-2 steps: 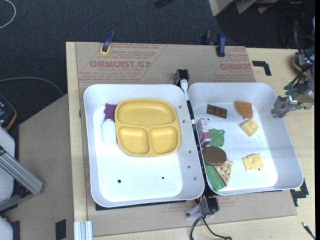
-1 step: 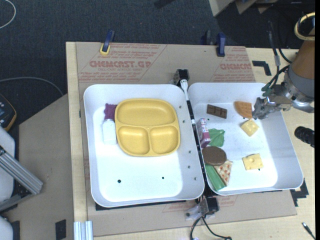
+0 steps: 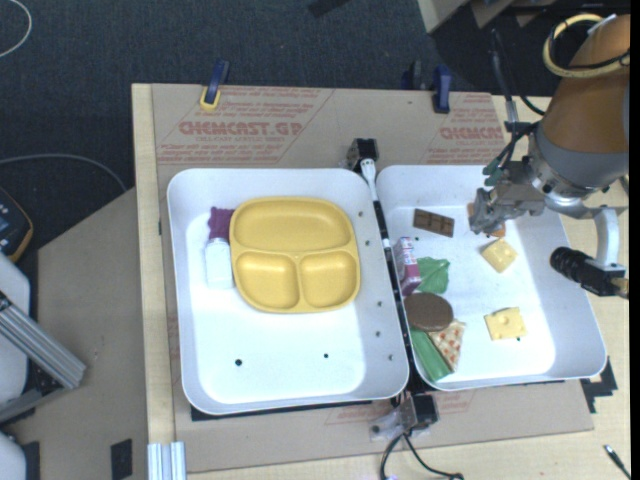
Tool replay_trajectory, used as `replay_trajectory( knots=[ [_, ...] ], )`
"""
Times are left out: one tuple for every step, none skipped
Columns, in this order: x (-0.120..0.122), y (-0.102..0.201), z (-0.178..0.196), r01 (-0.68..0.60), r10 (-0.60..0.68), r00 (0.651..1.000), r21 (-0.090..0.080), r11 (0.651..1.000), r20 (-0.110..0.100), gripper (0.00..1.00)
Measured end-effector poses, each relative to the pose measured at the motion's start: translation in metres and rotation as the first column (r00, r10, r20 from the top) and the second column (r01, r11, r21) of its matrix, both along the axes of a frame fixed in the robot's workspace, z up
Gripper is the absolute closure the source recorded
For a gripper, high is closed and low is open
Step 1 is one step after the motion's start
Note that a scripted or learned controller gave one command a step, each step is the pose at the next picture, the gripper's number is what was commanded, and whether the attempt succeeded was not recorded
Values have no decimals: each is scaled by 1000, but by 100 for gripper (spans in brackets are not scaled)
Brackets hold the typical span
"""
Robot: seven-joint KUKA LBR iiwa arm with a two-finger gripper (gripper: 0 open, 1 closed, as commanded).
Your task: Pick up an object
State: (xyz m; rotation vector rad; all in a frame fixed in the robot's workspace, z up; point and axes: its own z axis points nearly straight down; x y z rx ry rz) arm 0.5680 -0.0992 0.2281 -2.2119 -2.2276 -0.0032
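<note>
Clutter-picking setup again, so here's how it's looking. Two shallow white plastic bins are sitting side by side on the cardboard-topped worktop (image 3: 300, 118), and the grey arm with the orange band is reaching in from the right over the right bin (image 3: 560, 363). Its dark two-finger hand (image 3: 487, 218) is hanging low near that bin's far side, probably because that's where the loose stuff is easiest to come at from above.

Can't tell from this angle how the hand is set; it's just a dark blob against the white, and I'm not seeing anything pinched in it.

Nearest candidates: a pale yellow cheese-like wedge (image 3: 498, 255) just below the hand, close to it, and a brown chocolate-bar-looking rectangle (image 3: 434, 223) just to its left. My guess is it's lining up on one of those two. Further below is a second yellow block (image 3: 504, 324), well apart from the hand. Off to the lower left, things are piling against the bin's divider wall: a pink tube-shaped package (image 3: 407, 263), a green leafy piece (image 3: 434, 271), a round brown disc (image 3: 429, 312) and a cracker-like wedge (image 3: 447, 343). That heap looks harder to grab cleanly.

The left bin (image 3: 290, 368) is holding a yellow three-compartment plastic plate (image 3: 295, 251) with a small white-and-purple bottle (image 3: 217, 248) beside it, far from the hand.
</note>
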Motion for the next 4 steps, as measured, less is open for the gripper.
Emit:
replay_trajectory(
  knots=[
    [-9, 59, -7, 1, -1, 1000, -1, 1000, -3, 100],
    [-5, 108, 4, 1, -1, 1000, -2, 1000, 3, 100],
    [0, 156, 1, 2, -2, 1000, -2, 1000, 2, 100],
    [-2, 154, -7, 7, -7, 1000, -3, 1000, -2, 100]
  ],
)
